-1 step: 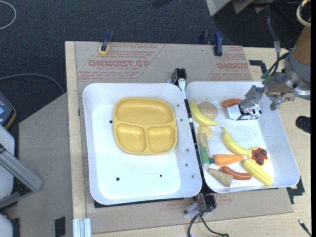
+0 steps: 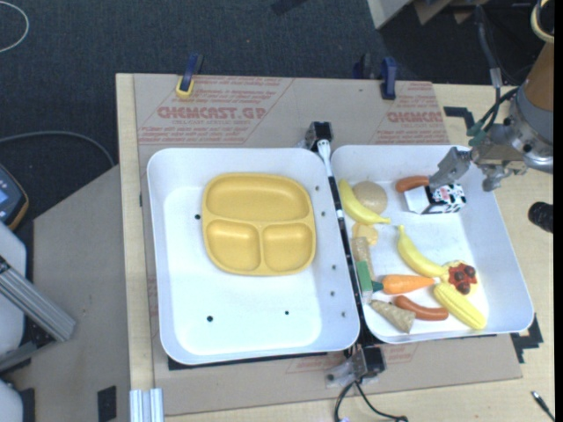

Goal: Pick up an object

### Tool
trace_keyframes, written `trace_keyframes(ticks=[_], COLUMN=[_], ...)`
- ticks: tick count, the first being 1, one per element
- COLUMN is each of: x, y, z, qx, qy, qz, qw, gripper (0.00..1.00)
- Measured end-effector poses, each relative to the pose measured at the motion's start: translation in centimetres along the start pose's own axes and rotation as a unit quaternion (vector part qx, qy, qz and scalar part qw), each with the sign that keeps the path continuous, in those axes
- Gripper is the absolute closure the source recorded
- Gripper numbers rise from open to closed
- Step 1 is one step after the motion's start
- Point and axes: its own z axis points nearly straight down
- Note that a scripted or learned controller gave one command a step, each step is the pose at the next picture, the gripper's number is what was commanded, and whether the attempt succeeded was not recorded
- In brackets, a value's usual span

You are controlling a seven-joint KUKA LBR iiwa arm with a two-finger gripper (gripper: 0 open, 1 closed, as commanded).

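At the left of the counter (image 2: pixel 264 95), a shallow white left bin (image 2: pixel 176 306) carries a yellow divided plate (image 2: pixel 259 222) lying flat toward its far side. Just beside it, the right bin (image 2: pixel 510 271) holds the candidates for picking: a banana (image 2: pixel 352 205) near the dividing rim with a pale round item (image 2: pixel 371 195) touching it, a second banana (image 2: pixel 415 255) further in, a carrot (image 2: pixel 406 282), a sausage (image 2: pixel 420 307) and a yellow corn-like piece (image 2: pixel 459 306) along the near side, a small red piece (image 2: pixel 463 275), and another sausage (image 2: pixel 412 183) at the far side. Near that sausage sits a small black-and-white box (image 2: pixel 438 198), boxy with dark markings on white faces, tilted rather than square to the bin. Further right, the arm (image 2: pixel 537 104) reaches in, and the pincer (image 2: pixel 457 167) hangs just over the box's far corner; whether its fingers are apart or together cannot be told from this slant. Judging from the pose, the step in hand is the approach to a grasp, with nothing lifted yet. The next move probably calls for lining up with the box's tilt and lowering straight around it, since the sausage close alongside could be nudged or caught instead.
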Motion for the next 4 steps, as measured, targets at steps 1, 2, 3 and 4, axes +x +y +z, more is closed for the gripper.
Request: trace_keyframes(ticks=[1, 2, 3, 4], x=[-0.3, -0.6, -0.5, -0.5], y=[-0.2, -0.7, -1.2, -1.3], z=[6.3, 12.6, 19.0, 19.2], qx=[0.005, 0.004, 0.005, 0.003], qy=[0.001, 0.001, 0.002, 0.001], qz=[0.000, 0.001, 0.000, 0.001], qw=[1.0000, 1.0000, 1.0000, 1.0000], gripper=[0.00, 0.00, 0.00, 0.00])
